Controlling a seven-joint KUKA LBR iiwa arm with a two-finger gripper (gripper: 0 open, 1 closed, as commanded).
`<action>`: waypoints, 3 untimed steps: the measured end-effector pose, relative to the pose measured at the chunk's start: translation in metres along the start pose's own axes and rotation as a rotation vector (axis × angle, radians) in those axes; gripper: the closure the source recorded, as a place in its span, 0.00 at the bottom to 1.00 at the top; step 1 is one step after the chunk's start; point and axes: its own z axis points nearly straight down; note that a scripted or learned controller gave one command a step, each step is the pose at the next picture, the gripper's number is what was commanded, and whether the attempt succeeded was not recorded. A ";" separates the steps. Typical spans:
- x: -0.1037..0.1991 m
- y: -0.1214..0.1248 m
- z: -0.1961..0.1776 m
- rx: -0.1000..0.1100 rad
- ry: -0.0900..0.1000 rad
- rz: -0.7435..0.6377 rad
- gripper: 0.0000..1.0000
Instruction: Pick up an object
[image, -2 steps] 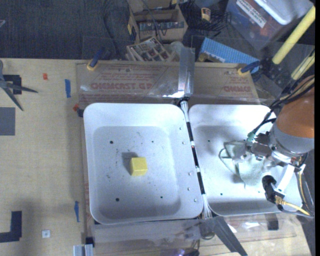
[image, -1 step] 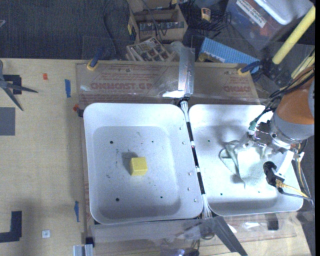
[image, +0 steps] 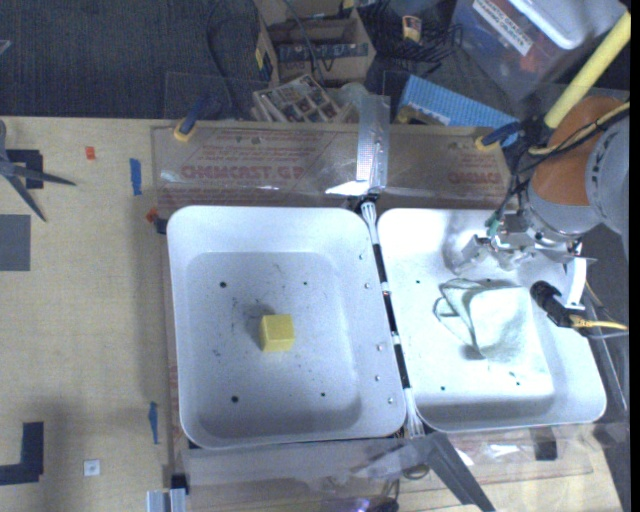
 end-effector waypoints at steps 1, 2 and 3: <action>0.001 0.002 -0.013 -0.007 -0.002 -0.003 1.00; -0.022 0.000 -0.052 0.004 0.000 0.513 1.00; -0.029 -0.013 -0.066 0.006 0.000 0.761 1.00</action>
